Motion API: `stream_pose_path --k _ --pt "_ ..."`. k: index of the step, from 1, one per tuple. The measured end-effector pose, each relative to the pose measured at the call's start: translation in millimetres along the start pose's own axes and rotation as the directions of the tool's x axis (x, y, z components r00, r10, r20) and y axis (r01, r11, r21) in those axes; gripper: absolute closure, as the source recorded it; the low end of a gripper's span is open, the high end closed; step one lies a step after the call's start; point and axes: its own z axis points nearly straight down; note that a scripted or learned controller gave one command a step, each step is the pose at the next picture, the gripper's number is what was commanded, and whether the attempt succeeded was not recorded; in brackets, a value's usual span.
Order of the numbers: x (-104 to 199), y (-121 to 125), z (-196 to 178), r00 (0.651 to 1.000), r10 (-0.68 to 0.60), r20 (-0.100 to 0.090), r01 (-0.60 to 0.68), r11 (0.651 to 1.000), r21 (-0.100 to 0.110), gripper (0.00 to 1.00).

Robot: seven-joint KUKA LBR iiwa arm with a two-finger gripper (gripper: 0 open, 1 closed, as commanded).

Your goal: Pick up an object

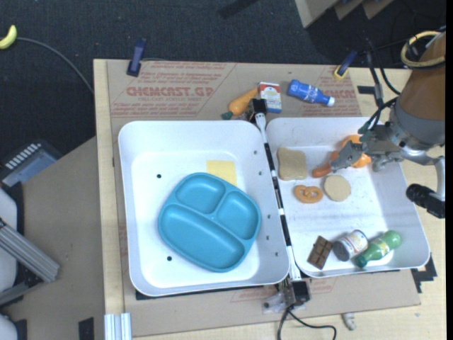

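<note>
The right bin (pixel 396 211) holds a tan bread slice (pixel 291 163), a brown pretzel (pixel 308 194), a round beige cookie (pixel 337 188), a chocolate bar (pixel 320 251), a small can (pixel 351 244) and a green bottle (pixel 377 248). An orange carrot-like piece (pixel 324 169) lies near the bin's far side. My gripper (pixel 348 156) hangs low right over that orange piece, and its body hides the piece's middle. Orange shows on both sides of the gripper.
The left bin (pixel 141 147) carries a blue divided plate (pixel 208 220) and a yellow cheese slice (pixel 221 169). Behind the bins on the cardboard lie an orange toy (pixel 242 103), a small carton (pixel 270 96) and a blue bottle (pixel 309 93). The arm's orange band (pixel 427 83) rises at the right.
</note>
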Motion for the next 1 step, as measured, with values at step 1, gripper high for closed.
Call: stream_pose_path --k 1 --pt "-30.1 47.1 110.4 1.000 0.001 0.003 -0.001 1.000 -0.011 0.00"
